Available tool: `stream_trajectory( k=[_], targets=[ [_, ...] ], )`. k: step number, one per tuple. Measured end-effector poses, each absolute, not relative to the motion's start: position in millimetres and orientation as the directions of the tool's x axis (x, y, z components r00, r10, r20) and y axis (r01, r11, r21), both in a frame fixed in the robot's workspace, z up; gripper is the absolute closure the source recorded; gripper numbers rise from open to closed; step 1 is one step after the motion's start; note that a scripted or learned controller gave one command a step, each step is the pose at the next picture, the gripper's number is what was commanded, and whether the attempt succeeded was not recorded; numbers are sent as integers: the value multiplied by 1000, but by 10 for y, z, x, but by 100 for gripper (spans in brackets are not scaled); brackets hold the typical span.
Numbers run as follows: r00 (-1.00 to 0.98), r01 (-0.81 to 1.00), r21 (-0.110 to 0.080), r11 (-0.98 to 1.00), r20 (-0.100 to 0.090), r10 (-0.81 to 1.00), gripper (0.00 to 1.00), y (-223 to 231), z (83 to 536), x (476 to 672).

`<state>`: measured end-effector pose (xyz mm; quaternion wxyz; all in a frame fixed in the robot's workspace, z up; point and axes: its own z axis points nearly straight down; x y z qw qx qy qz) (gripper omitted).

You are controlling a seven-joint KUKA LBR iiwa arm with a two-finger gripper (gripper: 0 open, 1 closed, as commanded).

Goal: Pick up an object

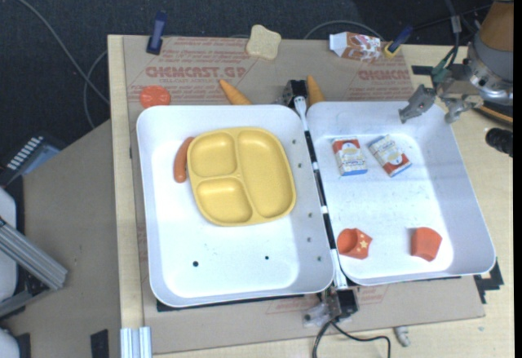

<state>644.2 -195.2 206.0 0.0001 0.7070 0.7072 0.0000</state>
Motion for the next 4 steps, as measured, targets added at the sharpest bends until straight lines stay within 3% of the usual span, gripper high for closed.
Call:
stream_trajectory(
  k=[1, 2, 3, 4],
  targets=[
    [-1, 1000, -1, 1, 0, 1000, 0, -1831, 841, 6202],
    [-1, 1000, 2, 1, -1, 1000, 100, -1831, 950, 6212],
    [0, 1000, -12, 0, 2, 1000, 100, -1426, 830, 6632],
    [-3, 1000, 3, 3, 1, 1000, 100, -501, 1859, 6254]
  ],
)
